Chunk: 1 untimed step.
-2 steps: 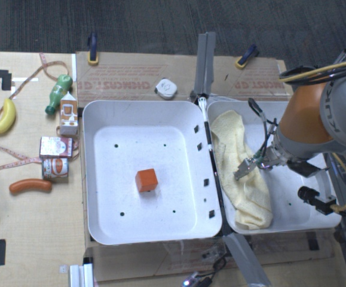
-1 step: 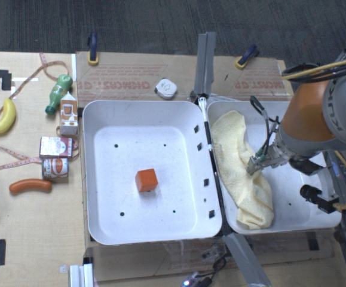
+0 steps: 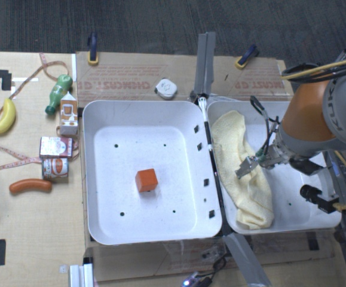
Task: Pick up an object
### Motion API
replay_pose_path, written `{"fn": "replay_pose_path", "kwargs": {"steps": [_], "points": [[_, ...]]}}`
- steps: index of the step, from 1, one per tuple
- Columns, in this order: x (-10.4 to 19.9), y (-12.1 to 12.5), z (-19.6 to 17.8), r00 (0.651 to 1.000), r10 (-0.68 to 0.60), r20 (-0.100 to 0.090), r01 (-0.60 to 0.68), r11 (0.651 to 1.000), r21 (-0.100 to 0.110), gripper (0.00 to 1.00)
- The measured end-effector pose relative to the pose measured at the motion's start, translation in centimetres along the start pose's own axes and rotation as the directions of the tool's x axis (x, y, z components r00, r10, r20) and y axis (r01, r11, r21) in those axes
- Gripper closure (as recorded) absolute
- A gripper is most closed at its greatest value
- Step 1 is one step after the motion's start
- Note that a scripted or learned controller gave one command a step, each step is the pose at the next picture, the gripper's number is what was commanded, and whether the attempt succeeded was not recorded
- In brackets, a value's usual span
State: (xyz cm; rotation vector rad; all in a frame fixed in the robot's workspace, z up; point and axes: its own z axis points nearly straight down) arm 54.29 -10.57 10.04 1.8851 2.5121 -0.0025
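A small orange-red cube rests near the middle of the left white bin. A cream towel lies crumpled along the left side of the right bin. My gripper hangs low over the towel's middle, reaching in from the right below the orange band. Its grey fingers point down and left at the cloth; the cloth does not visibly sit between them.
Left of the bins, the bench bears a banana, a green bottle, a small carton, a can, a sausage and a tape measure. A white round object lies behind the left bin.
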Motion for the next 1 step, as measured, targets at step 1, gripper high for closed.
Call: {"fn": "replay_pose_path", "kwargs": {"steps": [1], "points": [[0.57, 0.28, 0.88, 1.000, -0.025, -0.001, 0.025, 1.000, 0.001, 0.00]]}}
